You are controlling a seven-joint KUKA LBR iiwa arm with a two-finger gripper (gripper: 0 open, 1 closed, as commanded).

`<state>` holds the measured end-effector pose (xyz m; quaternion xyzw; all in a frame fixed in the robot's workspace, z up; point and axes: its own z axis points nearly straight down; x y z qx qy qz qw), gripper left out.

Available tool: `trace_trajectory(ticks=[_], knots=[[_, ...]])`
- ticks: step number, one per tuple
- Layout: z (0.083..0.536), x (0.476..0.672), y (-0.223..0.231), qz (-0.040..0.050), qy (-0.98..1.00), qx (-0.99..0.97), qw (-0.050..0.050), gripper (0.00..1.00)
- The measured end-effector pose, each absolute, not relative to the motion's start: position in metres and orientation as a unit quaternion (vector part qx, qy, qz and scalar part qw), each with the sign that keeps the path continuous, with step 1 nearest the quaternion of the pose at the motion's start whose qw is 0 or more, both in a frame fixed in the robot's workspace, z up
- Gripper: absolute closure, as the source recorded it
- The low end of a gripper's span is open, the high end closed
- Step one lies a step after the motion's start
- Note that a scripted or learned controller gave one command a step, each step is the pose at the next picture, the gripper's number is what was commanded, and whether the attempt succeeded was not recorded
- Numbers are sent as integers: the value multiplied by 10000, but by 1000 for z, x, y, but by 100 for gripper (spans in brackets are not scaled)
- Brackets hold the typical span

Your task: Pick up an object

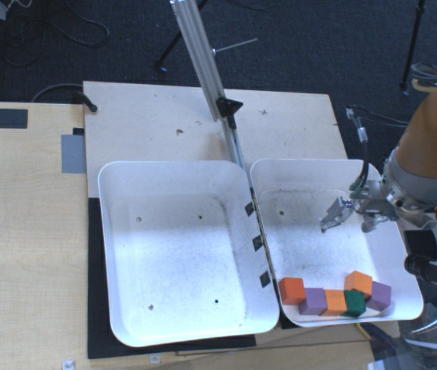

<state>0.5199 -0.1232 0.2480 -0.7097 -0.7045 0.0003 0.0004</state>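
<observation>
Several small blocks lie along the near edge of the right bin: an orange block, a purple block, a second orange block, a third orange block, a green block and another purple block. My gripper hangs over the right half of this bin, above and behind the blocks. It is open, and nothing sits between its fingers. The grey arm with its orange band comes in from the right.
The left bin holds only dark specks. A slanted metal rail rises from the divider between the bins. Small black clips sit along that shared wall. Cables and a stand lie on the dark floor behind the bench.
</observation>
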Motion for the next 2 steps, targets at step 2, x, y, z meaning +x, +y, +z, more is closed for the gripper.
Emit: trace_trajectory(ticks=[2], knots=[[144,540,-122,29,-7070,-7072,45,0]])
